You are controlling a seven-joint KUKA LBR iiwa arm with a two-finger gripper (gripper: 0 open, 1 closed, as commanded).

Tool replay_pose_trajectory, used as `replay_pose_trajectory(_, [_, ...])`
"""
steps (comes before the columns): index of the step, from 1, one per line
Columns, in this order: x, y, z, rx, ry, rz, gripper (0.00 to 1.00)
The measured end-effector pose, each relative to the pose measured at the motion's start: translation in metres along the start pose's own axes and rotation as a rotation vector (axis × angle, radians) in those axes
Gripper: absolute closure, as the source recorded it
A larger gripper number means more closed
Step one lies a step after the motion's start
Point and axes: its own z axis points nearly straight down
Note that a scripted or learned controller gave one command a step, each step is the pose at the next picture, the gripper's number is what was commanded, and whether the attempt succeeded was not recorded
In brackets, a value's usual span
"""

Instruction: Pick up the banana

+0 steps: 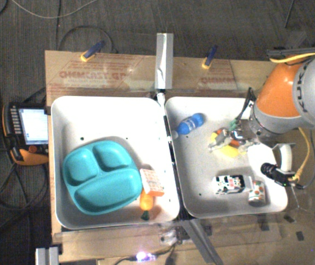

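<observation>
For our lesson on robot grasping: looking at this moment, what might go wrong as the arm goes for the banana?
1. The gripper sits low over the yellow banana, which is largely covered, so a grasp could slip off it.
2. An orange item lies right beside the banana and could get pinched instead.
3. The blue bottle lies nearby and might get nudged.

Dark carpet floor (146, 10), loose cables (33, 7)

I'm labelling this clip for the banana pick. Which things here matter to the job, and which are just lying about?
In the job:
banana, yellow, in the right bin
pincer, right over the banana

Lying about:
blue bottle
black-and-white box
small can
teal divided tray, left bin
orange carrot-like toy
small card
</observation>
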Motion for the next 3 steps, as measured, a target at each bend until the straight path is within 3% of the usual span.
replay_pose_trajectory(1, [-0.026,0.013,0.044,-0.020,-0.004,0.080,0.00])
replay_pose_trajectory(2, [-0.032,0.073,0.043,-0.022,-0.009,0.018,0.00])
replay_pose_trajectory(3, [-0.037,0.076,0.043,-0.022,-0.004,0.078,0.00])
